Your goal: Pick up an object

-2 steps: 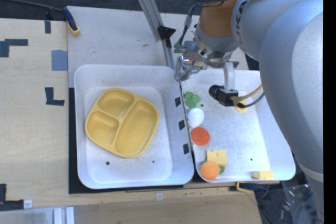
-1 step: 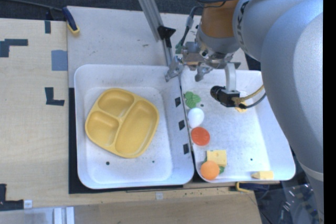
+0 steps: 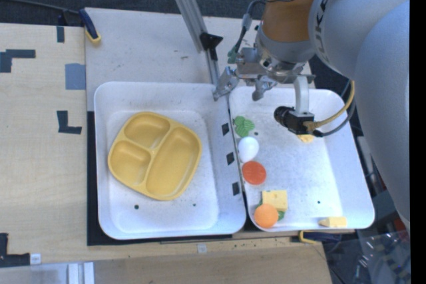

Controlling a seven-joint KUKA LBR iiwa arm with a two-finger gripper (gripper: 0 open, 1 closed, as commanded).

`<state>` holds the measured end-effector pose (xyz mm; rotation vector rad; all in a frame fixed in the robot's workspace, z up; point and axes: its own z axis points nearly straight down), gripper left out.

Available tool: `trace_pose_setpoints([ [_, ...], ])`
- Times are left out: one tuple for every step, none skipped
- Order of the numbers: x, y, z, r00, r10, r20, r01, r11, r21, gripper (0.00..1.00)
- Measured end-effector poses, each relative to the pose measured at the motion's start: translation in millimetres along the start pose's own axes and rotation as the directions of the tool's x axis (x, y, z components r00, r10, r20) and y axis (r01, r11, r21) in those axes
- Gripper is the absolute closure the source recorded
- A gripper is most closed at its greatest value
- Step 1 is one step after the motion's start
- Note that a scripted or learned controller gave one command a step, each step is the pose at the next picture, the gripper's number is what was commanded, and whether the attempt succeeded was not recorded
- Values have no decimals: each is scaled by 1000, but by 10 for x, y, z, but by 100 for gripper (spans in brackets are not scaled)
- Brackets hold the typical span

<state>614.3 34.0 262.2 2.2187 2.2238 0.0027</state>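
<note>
1. The hand (image 3: 241, 88) is hovering with fingers spread, holding nothing, at upper centre over the right bin (image 3: 333, 169).
2. Advisably, it is centring over one piece, perhaps the green piece (image 3: 243, 125), before descending.
3. Count: two bins; one yellow tray (image 3: 154, 155); roughly six small pieces.

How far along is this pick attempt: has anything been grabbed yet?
Nothing looks picked yet. The gripper hangs open over the far edge of the right bin, with nothing between its fingers. The green piece, white egg, red-orange ball, yellow block and orange ball all lie in that bin. Descent, grasp and lift remain.
</note>
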Motion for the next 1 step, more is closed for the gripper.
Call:
trace_pose_setpoints([
  [-284, -1085, -1074, 1000, 3, 1, -3, 1000, -4, 0],
])
